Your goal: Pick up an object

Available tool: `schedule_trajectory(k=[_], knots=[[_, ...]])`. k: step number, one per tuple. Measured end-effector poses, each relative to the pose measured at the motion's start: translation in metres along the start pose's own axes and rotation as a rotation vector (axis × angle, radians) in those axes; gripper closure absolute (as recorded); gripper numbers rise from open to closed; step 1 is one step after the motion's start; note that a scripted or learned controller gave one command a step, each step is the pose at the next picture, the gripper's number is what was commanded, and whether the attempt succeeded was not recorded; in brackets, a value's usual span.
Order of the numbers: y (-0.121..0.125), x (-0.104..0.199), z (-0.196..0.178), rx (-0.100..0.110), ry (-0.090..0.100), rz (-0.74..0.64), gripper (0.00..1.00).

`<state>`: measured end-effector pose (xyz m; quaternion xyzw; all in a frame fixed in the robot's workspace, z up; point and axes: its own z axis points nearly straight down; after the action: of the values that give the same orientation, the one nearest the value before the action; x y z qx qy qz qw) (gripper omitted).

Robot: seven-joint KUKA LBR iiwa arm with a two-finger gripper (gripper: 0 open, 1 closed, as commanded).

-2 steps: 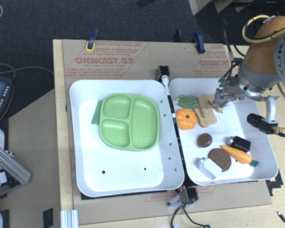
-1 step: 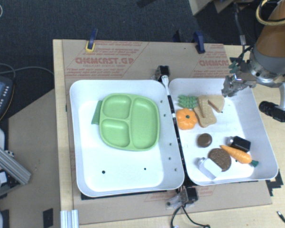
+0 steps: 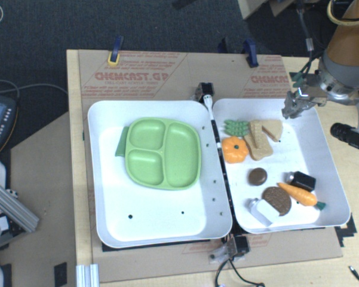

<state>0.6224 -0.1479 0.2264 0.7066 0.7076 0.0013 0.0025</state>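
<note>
The right bin point(image 3: 328, 154) holds several toy foods. A green leafy piece point(image 3: 236, 127) lies by an orange pumpkin-like fruit point(image 3: 234, 150). Two tan bread slices point(image 3: 260, 142) sit beside them at the far side. Nearer the front are a small brown disc point(image 3: 257, 176), a black block point(image 3: 303, 180), an orange carrot point(image 3: 299, 194), a dark brown oval point(image 3: 278, 200) and a pale grey piece point(image 3: 260, 211). My gripper point(image 3: 291, 109) hangs over the bin's far right part, just right of the upper bread slice point(image 3: 272, 130), with nothing visibly in it.
The left bin point(image 3: 107, 202) carries a light green divided plate point(image 3: 164, 153). A black divider clip point(image 3: 205, 91) sits where the bins meet. Clamps, yellow point(image 3: 114, 57) and blue point(image 3: 250, 54), hold the cardboard at the back edge.
</note>
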Motion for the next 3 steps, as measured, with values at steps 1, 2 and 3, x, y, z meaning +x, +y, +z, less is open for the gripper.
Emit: schedule_trajectory(k=[1,2,3], knots=[[-0.012,0.061,-0.004,0.007,0.005,-0.005,1.00],[-0.019,0.108,0.008,0.009,0.003,-0.004,1.00],[-0.005,0.119,-0.003,0.002,0.001,-0.001,1.00]])
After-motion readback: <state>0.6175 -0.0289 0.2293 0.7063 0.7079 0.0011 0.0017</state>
